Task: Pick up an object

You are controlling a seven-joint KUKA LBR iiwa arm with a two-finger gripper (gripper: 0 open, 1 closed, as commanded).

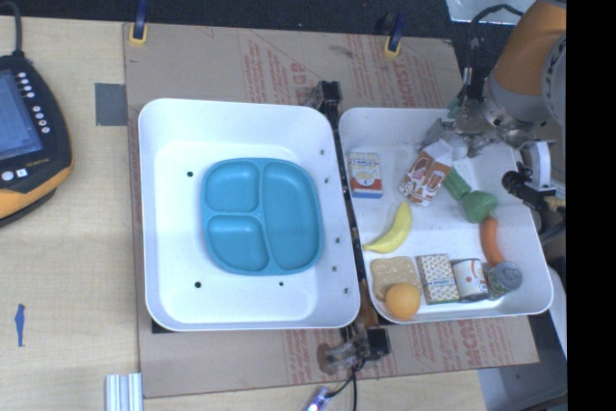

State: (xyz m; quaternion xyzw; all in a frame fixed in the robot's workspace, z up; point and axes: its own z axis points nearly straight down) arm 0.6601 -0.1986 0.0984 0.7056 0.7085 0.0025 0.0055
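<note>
- Camera view, fixed above, slanted: wooden bench (77,245) bearing two shallow white bins side by side on a brown cardboard sheet (241,63) held by clamps, presumably to stop the bins sliding.
- Left white bin (173,303): one blue plastic divided plate (262,215), lying flat near the middle.
- Right white bin (525,303): all loose items, likely gathered here as the picking stock. Small white carton with blue and red print (365,174); red-brown and white snack packet (424,178); green dumbbell-shaped toy (470,197); yellow banana (393,230); orange carrot-like piece (492,240); tan slice of bread (391,271) with an orange fruit (402,301) just in front; patterned small box (436,279); small printed can (470,278); grey round lump (503,279).
- Tool (469,132): over the bin's far right corner, just beside the packet; whether wide or narrow cannot be told.
- Judgement: nothing lifted yet; the packet or green toy looks the nearest candidate.
- Black and orange handheld control pendant (24,144): on the bench, well apart at left.
</note>
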